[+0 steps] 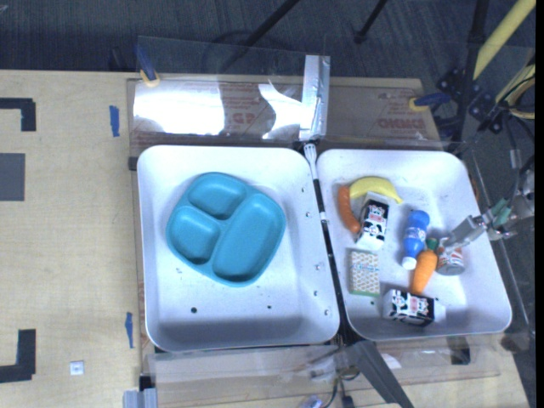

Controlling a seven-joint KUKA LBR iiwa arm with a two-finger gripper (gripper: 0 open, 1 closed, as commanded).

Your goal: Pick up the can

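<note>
Since the can sits by the right bin's right wall, touching the carrot, the gripper needs to drop straight over it w/o nudging the carrot or blue bottle. Fingers reach down right above the can; can't tell how far apart, or whether they grip it.

A robotics lab, by every sign; two white bins sit side by side on a pale wooden bench marked with black and blue tape; tripod legs stand on dark carpet at the far side; cables trail at right.
</note>
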